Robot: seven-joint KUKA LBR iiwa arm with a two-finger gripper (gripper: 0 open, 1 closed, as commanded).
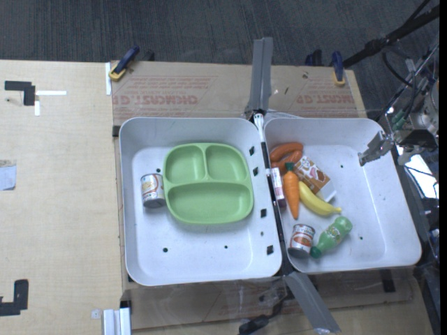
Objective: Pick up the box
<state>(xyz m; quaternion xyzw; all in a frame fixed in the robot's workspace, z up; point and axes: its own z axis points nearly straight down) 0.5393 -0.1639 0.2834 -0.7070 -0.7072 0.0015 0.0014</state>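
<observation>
The box [312, 174] is small, orange and white, and lies tilted in the left half of the right bin [377, 208]. An orange carrot [291, 192] lies against its left side and a banana [316, 200] against its lower edge. Another carrot [286, 151] sits just behind it. My gripper [370, 152] hangs over the right bin's far right side, well to the right of the box, with nothing seen in it. The arm comes in from the right edge.
A can [302, 239] and a green bottle [331, 235] lie at the right bin's front, and a dark marker [278, 187] lies along its left wall. The left bin [136, 243] holds a green divided plate [208, 183] and a can [151, 190].
</observation>
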